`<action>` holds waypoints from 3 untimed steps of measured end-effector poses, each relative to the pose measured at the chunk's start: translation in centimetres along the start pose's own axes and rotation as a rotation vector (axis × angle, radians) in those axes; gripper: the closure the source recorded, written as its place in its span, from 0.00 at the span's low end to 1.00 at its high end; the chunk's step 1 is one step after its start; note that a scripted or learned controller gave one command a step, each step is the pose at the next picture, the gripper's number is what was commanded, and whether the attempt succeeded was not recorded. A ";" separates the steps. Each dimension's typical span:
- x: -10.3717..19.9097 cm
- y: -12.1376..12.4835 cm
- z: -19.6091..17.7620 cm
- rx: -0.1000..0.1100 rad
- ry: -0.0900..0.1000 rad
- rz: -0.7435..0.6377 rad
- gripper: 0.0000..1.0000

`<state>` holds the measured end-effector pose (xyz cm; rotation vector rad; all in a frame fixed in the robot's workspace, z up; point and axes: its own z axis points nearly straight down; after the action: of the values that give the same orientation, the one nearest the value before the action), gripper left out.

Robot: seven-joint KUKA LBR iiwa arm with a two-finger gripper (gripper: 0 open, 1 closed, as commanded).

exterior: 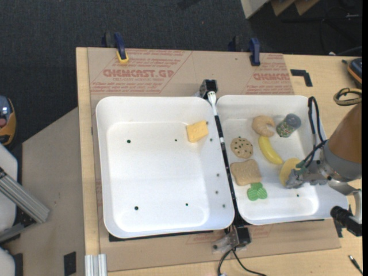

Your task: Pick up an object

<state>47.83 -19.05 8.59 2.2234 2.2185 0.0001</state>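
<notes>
Right bin [276,214], near to far: green piece [257,192], toast slice [246,172], cookie [242,148], banana [269,150], tan lump [263,125], small jar [287,125]. End effector [298,177] low at right side, against yellow piece [287,169]; grip state unclear. Left bin [155,217]: 1 yellow block [197,131], far right.

Cheese block [197,131]: yellow, lying alone in left bin.
Banana [268,150]: yellow, right bin.
Cookie [242,147]: beside banana.
Toast [246,172]: below cookie.

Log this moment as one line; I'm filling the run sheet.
gripper: right bin, at yellow object | hold: unclear | cheese: left bin
</notes>
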 end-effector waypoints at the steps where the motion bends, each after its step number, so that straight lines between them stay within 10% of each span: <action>1: 0.0 0.1 0.1 0.000 0.000 -0.002 0.00; 2: 2.9 3.7 0.1 -0.003 0.000 -0.007 0.00; 3: 2.5 3.6 -1.1 -0.007 -0.006 -0.003 1.00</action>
<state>51.46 -16.56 9.67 2.2140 2.2150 0.0020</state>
